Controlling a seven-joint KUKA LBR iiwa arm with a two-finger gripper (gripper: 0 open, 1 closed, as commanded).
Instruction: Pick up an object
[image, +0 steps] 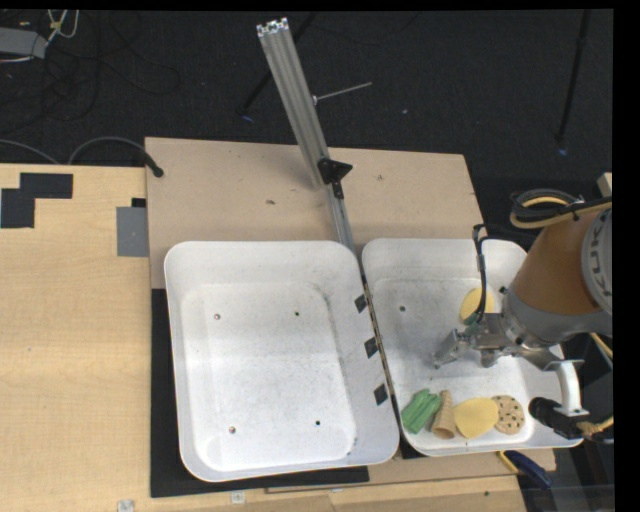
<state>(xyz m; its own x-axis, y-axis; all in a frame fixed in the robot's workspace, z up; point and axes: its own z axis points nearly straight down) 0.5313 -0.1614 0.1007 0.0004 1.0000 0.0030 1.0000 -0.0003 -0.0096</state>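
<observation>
Hovering open over the right bin (420, 262), the tool (447, 354) overlooks green toy (421, 410), cookie (508, 414).

No text, label, brand, number or sign can be read anywhere: not on the bins (262, 262), the bench (70, 330), the arm (560, 275) or the small objects in the right bin.

Even overhead light brightens the white bins (262, 262) against a dim floor, with slightly soft focus.
</observation>
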